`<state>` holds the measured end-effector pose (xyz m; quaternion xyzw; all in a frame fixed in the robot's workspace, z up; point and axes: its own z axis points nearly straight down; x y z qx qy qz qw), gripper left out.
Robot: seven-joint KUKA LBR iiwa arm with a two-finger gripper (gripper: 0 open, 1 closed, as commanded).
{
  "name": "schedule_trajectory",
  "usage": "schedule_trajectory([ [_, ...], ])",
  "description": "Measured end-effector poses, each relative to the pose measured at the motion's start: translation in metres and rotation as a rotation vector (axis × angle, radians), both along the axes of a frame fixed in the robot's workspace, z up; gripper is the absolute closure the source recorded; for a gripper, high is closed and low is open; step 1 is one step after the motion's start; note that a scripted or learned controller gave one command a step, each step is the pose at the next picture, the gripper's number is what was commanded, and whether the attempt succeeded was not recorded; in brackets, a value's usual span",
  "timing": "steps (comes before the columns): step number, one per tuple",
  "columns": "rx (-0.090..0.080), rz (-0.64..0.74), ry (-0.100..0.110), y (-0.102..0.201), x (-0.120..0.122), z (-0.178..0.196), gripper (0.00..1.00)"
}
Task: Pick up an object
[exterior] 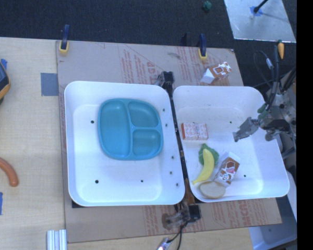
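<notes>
Grey end effector (249, 127) above right bin (261, 100)

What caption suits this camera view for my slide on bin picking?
End effector over the right bin, near a banana, carton and box; blue tray in the left bin.

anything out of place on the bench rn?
Yes. A sausage lies on the bare bench left of both bins, and a small carton sits on the cardboard behind the right bin. Both lie outside the bins. The blue plate lies flat in the left bin.
</notes>
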<state>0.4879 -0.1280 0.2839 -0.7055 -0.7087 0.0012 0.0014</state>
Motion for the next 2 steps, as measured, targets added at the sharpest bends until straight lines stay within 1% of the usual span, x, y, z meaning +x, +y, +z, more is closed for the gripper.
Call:
schedule_trajectory([
  [1,-0.001,0.0,0.001,0.048,0.008,-0.093,0.0],
  [2,-0.001,0.0,0.001,0.022,0.027,-0.193,0.0],
])
